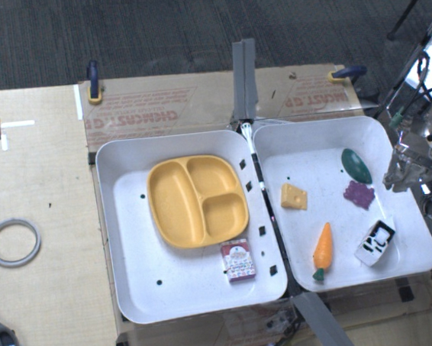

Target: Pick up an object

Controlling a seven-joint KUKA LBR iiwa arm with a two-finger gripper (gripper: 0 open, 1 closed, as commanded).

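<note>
Right bin [417,262] holds five loose objects, all resting on its floor: a dark green oval piece [356,165] at upper right, a purple lumpy piece [359,194] just below it, a yellow cheese wedge [294,197] toward the left wall, an orange carrot [323,251] lying tilted with its green end toward the near edge, and a white block with black markings [374,243] near the front right corner. None is lifted. End effector [402,174] sits at the right rim of this bin, close to the green and purple pieces; cannot tell its finger state. Left bin [128,285] holds a yellow divided plate [198,201] and a small printed card box [238,260] just below it. A grey tape ring [11,242] lies on the surface at far left.
</note>
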